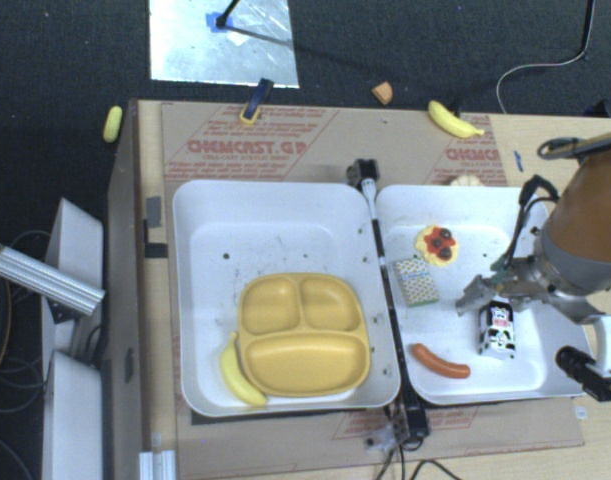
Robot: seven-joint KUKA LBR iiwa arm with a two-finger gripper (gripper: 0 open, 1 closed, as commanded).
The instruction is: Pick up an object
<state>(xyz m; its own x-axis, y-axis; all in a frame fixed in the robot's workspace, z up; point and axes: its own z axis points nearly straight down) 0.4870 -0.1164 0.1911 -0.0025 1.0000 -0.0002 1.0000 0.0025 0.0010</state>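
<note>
The right bin (463,196) holds a small black-and-white cow-patterned carton (497,334), an orange-red sausage (440,361), a green checkered block (416,281) and a yellow round toy with red dots (437,245). My gripper (498,304) hangs at the right side of this bin, directly over the top of the carton, and its grey body hides the carton's upper end. Whether it touches the carton cannot be made out. The arm's orange band (590,208) rises behind it.
In the left bin (275,218) lie a yellow divided plate (303,333) and a banana (237,373) at its front left. Beyond the bins, a second banana (453,119) and a small orange piece (383,93) rest near the board's far edge.
</note>
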